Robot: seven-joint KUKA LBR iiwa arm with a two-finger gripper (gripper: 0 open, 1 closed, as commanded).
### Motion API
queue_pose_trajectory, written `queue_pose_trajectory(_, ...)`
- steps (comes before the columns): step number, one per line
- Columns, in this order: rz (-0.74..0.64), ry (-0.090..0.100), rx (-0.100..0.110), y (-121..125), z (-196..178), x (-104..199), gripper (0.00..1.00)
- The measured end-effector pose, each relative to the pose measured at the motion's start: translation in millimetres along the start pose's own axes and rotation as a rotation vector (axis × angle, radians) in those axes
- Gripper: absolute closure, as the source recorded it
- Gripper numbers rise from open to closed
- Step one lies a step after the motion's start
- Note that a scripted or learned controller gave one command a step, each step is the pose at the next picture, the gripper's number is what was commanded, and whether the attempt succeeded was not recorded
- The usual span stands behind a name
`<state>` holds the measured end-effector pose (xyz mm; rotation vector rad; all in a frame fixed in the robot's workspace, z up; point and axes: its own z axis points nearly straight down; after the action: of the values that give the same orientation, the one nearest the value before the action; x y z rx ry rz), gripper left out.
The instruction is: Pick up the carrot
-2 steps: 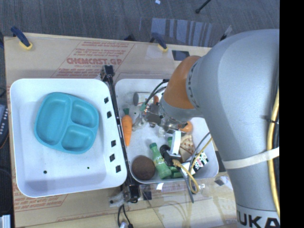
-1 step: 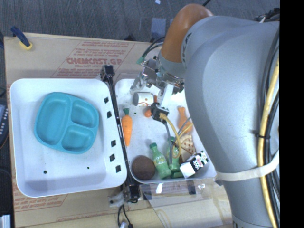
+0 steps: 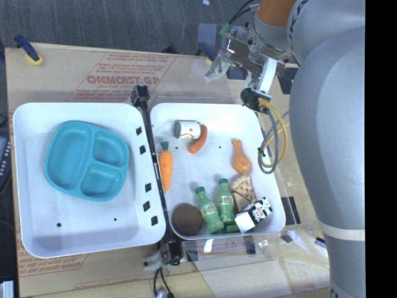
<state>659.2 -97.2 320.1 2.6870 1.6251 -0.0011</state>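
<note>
The carrot [image 3: 165, 168], orange with a green top, lies along the left wall of the right bin [image 3: 214, 112], its tip pointing toward the near side. My gripper [image 3: 239, 78] hangs high over the bench just beyond the right bin's far rim, well up and to the right of the carrot. Its two fingers stand apart with nothing between them, so it is open.
Also in the right bin: a grey can [image 3: 184, 129], an orange sausage [image 3: 198, 140], a drumstick [image 3: 240, 158], two green bottles [image 3: 217, 208], a brown ball [image 3: 187, 219], a waffle piece [image 3: 243, 190] and a cow-patterned item [image 3: 257, 212]. The left bin [image 3: 37, 228] holds a blue divided plate [image 3: 87, 160].
</note>
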Motion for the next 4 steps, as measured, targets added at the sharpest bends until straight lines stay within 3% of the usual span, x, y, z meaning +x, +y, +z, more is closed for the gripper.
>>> queue_pose_trajectory(1,0.044,-0.009,0.018,39,71,-84,0.00)
queue_pose_trajectory(2,0.094,0.006,-0.013,12,197,-24,0.00)
queue_pose_trajectory(3,0.320,0.002,0.001,33,74,-76,0.00)
queue_pose_trajectory(4,-0.013,0.000,0.011,31,84,-103,0.00)
